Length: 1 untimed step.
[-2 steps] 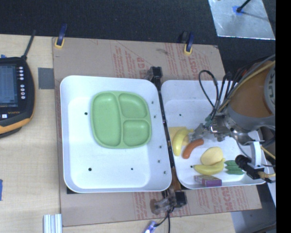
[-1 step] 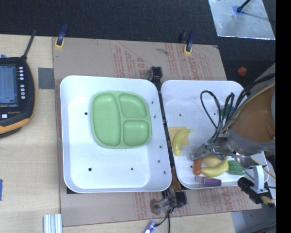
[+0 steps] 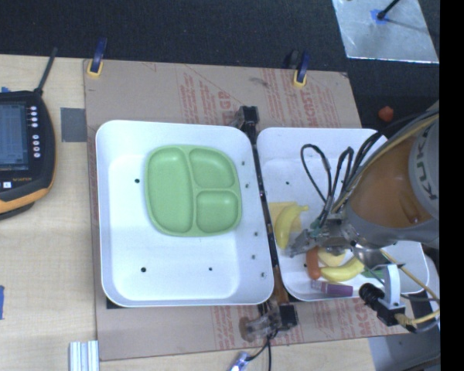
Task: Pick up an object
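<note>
In the right bin (image 3: 290, 149) lie a yellow banana (image 3: 286, 219), a second yellow piece (image 3: 342, 270), an orange-red item (image 3: 314, 265) and a purple item (image 3: 334, 289), all near the bin's front. My gripper (image 3: 315, 242) hangs low over this pile, just right of the banana, under the grey and orange wrist (image 3: 390, 199). Nothing visibly sits between its fingers. The arm hides much of the right bin. A green divided plate (image 3: 192, 189) rests in the left bin (image 3: 124, 269).
Black cables (image 3: 325, 172) loop from the wrist across the right bin. A tablet-like pendant (image 3: 11, 149) lies at the bench's left edge. Clamps (image 3: 97, 59) hold the cardboard sheet at the back. A black clip (image 3: 249, 117) sits between the bins.
</note>
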### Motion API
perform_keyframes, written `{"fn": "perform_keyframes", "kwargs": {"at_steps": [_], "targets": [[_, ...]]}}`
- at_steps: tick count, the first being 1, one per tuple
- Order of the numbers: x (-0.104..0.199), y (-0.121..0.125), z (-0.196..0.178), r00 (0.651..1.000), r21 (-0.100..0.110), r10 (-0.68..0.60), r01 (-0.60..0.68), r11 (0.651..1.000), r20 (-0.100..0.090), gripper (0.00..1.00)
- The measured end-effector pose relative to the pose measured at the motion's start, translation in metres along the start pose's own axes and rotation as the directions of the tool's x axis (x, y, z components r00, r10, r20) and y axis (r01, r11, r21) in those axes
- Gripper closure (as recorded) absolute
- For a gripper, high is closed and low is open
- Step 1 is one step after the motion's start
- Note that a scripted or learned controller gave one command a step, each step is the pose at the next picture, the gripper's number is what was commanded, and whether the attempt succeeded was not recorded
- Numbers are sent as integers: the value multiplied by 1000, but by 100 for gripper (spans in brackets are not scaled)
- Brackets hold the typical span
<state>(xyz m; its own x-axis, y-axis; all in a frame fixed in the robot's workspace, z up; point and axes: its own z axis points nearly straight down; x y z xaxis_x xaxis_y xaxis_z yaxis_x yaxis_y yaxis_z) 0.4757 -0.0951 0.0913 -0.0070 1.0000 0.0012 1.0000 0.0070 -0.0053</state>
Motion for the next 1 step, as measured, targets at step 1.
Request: {"fn": "perform_keyframes", "kwargs": {"at_steps": [1], "targets": [[-2, 0, -10, 1000, 1, -4, 4, 1000, 2, 100]]}}
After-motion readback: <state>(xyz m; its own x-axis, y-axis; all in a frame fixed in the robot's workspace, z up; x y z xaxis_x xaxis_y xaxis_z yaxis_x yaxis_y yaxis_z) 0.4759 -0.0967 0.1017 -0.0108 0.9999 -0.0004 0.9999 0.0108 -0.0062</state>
